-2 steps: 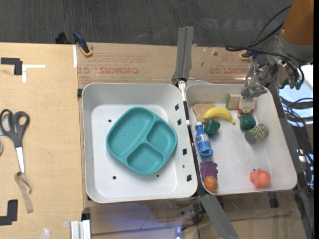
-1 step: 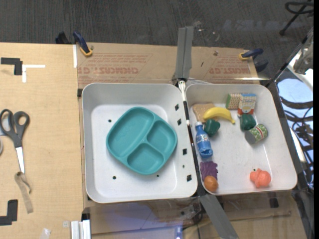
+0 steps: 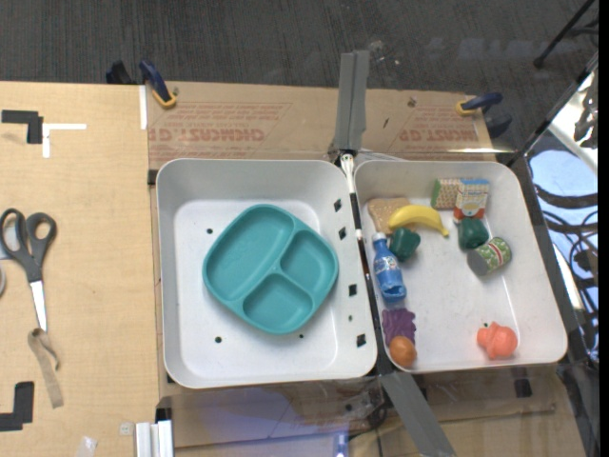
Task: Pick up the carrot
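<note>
A stubby orange-pink toy (image 3: 497, 341), the likeliest carrot, lies alone in the near right corner of the right bin (image 3: 447, 303). A smaller round orange piece (image 3: 402, 351) sits at the same bin's near left corner, touching a purple grape bunch (image 3: 398, 324). I cannot tell for sure which of the two is the carrot.
The right bin also holds a banana (image 3: 420, 219), a bread slice (image 3: 383, 210), a blue bottle (image 3: 387, 272), a green can (image 3: 491, 255), dark green pieces (image 3: 472, 233) and a small box (image 3: 462, 195). A teal divided plate (image 3: 271, 268) lies in the left bin (image 3: 181, 255). Scissors (image 3: 29, 246) lie on the bench at left.
</note>
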You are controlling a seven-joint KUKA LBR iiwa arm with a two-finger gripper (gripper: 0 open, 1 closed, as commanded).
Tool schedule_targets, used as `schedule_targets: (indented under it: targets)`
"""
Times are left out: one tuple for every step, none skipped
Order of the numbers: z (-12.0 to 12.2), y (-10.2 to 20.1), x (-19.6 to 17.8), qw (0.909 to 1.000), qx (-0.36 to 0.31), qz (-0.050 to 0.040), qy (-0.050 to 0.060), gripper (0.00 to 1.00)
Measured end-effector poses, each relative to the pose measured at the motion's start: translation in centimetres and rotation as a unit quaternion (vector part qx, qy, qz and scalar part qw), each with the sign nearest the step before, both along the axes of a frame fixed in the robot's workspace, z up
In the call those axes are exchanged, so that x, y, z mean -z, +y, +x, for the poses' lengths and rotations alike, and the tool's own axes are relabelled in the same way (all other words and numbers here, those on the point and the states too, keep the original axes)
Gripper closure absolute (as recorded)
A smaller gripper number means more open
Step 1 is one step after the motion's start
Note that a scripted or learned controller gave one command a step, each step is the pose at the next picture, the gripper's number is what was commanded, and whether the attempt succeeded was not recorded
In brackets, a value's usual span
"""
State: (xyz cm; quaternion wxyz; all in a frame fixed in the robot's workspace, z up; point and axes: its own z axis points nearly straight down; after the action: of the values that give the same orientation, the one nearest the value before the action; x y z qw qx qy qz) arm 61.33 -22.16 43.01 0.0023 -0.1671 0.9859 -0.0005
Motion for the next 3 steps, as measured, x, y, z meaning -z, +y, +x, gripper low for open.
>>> schedule_targets:
  targets:
    - [-2.6, 0.0, -0.7, 0.9876, -0.157, 0.0007, 0.001, 1.0]
    - [-4.6, 0.0, -3.1, 0.9278, -0.373, -0.0001, 0.0, 1.0]
    - [-10.0, 0.0, 4.6, 0.8286, -0.56, 0.0008, 0.001, 1.0]
